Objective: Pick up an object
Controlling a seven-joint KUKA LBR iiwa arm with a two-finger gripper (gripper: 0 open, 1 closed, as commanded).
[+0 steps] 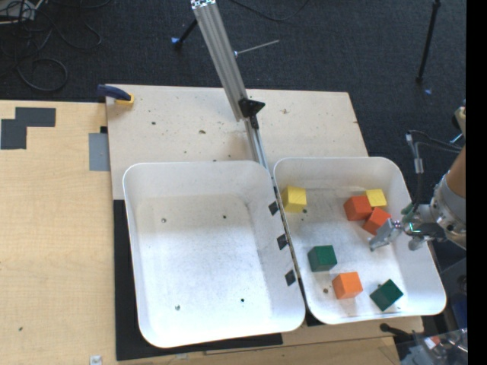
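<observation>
A grey robot arm is reaching in from the right over the right bin (426,204), where every loose piece is sitting — two yellow blocks, three orange blocks and two green ones — while the left bin (152,196) is lying bare beside it, its floor showing only dark specks. The gripper (383,239) is hanging low by the right bin's far wall, just beside a tight cluster made up of an orange block (356,207), a second orange block (376,221) and a yellow block (376,198); the second orange block, sitting closest, is looking like the likeliest target. Whether the metal tips are parted or closed is too small and blurred to say, and nothing is visibly sitting between them, so no grasp is being claimed here. The cluster is pressing together near the wall, which is probably leaving little room for a clean approach. The other pieces are standing apart with open floor around them: a yellow block (295,198) by the divider, a green block (322,258) mid-bin, an orange block (347,284) near the front and a second green block (386,294) — tilted on a corner — by the front rim. Judging from this, the pick is not yet made.
</observation>
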